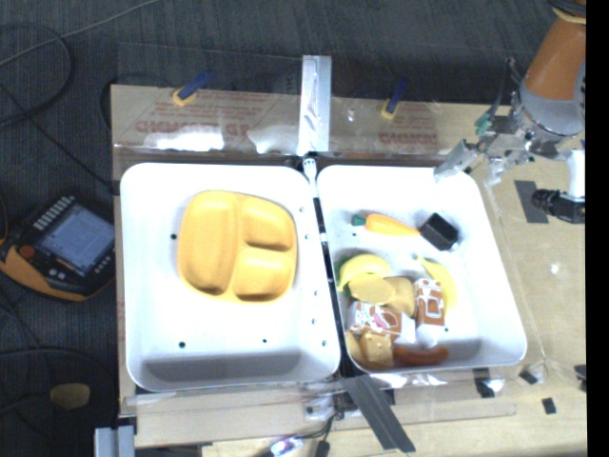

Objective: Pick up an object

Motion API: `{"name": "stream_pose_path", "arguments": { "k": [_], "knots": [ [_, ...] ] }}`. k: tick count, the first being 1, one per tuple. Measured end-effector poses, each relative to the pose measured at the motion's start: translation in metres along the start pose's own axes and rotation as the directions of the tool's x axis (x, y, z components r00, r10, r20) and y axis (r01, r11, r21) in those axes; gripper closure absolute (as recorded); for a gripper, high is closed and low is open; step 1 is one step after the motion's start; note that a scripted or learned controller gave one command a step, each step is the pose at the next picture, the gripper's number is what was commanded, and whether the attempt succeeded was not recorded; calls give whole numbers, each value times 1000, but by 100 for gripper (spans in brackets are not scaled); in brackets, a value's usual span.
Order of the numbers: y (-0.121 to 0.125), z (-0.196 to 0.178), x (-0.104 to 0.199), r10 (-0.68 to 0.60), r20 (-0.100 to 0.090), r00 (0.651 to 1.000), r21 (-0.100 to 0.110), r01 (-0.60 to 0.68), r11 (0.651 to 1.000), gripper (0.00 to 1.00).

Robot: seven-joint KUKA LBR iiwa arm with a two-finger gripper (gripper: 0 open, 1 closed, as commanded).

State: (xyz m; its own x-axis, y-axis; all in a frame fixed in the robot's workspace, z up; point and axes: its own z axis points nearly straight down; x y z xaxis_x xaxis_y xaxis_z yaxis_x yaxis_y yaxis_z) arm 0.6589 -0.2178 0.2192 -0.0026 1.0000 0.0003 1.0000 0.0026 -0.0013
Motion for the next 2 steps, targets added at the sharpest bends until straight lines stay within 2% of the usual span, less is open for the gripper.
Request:
{"name": "stream_pose_path", "arguments": {
  "k": [1,2],
  "knots": [
    [-8,108,69,116,9,993,-31,-115,993,0],
    [-71,114,83,19,14,1000,-52,-18,998,0]
  ]
}}
